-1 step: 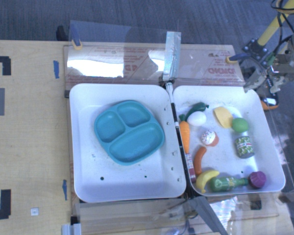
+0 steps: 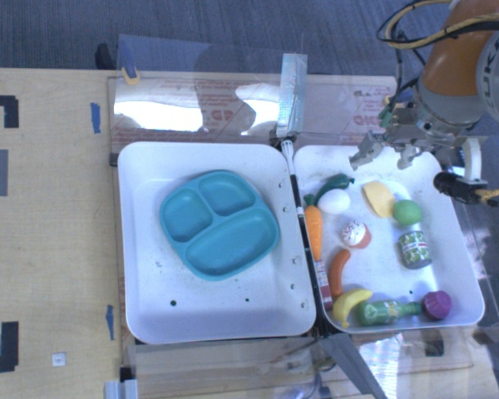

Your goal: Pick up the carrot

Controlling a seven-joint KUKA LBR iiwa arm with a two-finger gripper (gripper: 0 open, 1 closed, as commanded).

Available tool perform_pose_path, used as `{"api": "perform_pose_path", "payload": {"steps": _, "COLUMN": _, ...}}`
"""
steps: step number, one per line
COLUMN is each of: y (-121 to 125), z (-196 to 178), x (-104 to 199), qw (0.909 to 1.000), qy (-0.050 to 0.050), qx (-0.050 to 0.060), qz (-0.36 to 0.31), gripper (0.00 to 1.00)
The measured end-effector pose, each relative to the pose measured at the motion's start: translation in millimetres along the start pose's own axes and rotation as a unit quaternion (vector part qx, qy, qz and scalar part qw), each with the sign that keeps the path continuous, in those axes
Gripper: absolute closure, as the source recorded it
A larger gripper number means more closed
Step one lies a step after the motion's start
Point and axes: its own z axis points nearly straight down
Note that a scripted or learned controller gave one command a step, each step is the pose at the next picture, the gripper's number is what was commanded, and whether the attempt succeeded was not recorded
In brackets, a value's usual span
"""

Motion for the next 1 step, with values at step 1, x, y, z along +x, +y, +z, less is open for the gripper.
{"api": "perform_pose_path", "payload": {"steps": 1, "y": 20.3, "z": 18.4, "x": 66.7, "qw": 0.9968, "qy": -0.001, "qx": 0.000, "qz": -0.080, "gripper": 0.00}}
